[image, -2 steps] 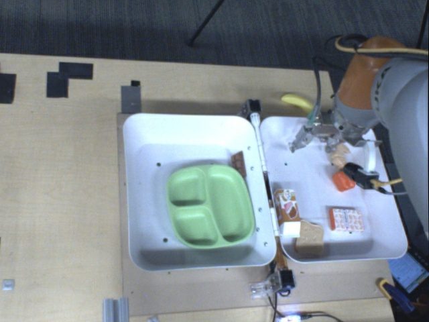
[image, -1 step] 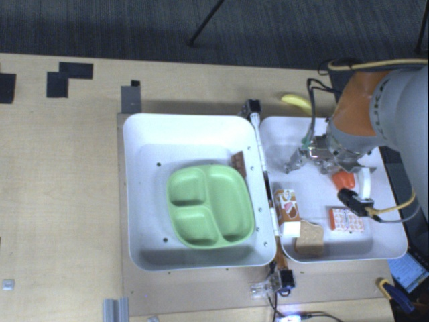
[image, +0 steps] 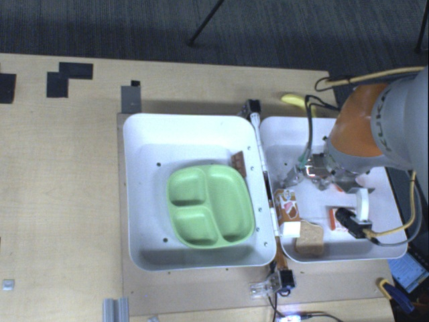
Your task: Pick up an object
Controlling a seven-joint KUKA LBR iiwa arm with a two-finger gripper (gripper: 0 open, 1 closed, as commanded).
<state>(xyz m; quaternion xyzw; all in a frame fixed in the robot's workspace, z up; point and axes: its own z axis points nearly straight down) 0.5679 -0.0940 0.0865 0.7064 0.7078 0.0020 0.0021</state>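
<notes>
One gripper (image: 303,170), right bin (image: 382,200) at 9 o'clock; finger gap can't tell; nothing visibly held. Snack packet (image: 287,205) at 6.

The worktop (image: 60,200) is pale wood, bearing two shallow white bins side by side. The left bin (image: 144,146) and the right bin (image: 281,136) meet along a shared edge near the middle of the view. Black tape marks (image: 67,78) lie on the worktop's far left corner area. A grey bracket (image: 131,98) stands just beyond the left bin's far corner. A yellow item (image: 293,100) lies on the worktop just beyond the right bin's far rim. Dark carpet (image: 134,12) runs behind the worktop, crossed by a thin black rod (image: 213,13). A small clamp fitting (image: 271,286) sits at the near edge, between the bins.
</notes>
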